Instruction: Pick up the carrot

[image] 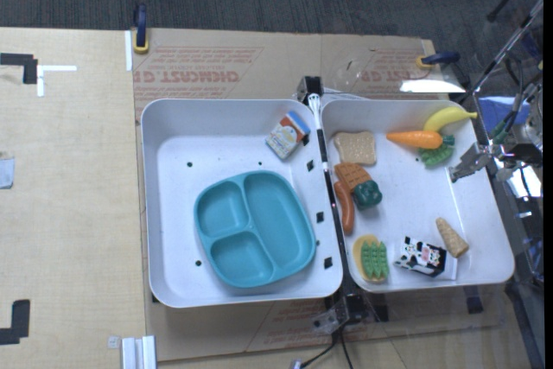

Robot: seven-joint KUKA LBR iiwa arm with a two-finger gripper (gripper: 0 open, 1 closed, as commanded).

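From my console I see the left bin (164, 186) holding a teal divided plate (254, 227) and, in its far right corner, a small carton (286, 136) lying tilted. In the right bin (484, 259) a slice of bread (355, 148) sits near the back left, with a dark green vegetable (368, 194) just in front of it and a sausage (346, 207) along the left wall. Near the front lie a yellow piece with green ridges (373, 258) (I cannot tell what food it is), a cow-print milk carton (422, 257) and a cone (452, 237). A banana (449, 116) rests in the far right corner.
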